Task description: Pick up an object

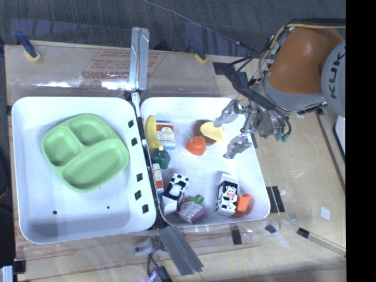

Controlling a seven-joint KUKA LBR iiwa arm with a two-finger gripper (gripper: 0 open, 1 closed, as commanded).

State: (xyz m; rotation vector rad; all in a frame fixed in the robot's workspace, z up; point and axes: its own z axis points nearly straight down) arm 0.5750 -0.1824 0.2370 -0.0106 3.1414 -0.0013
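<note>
My gripper [231, 131] hangs open over the right side of the right bin [249, 175], with nothing between its fingers [225, 115]. Just left of it lie a brown and yellow toy [209, 130] and an orange-red piece [197, 145]. Further left are a yellow banana [151, 131], a small carton [166, 135] and a dark green bottle-like thing [160, 156]. At the bin's near end stand two cow-patterned cartons [176, 188] [227, 197], a purple packet [190, 210] and a small orange item [244, 202].
The left bin [35, 216] holds a green divided plate [86, 150]. A metal bar [139, 57] stands at the back where the two bins meet. The arm's orange band [302, 57] looms at the upper right.
</note>
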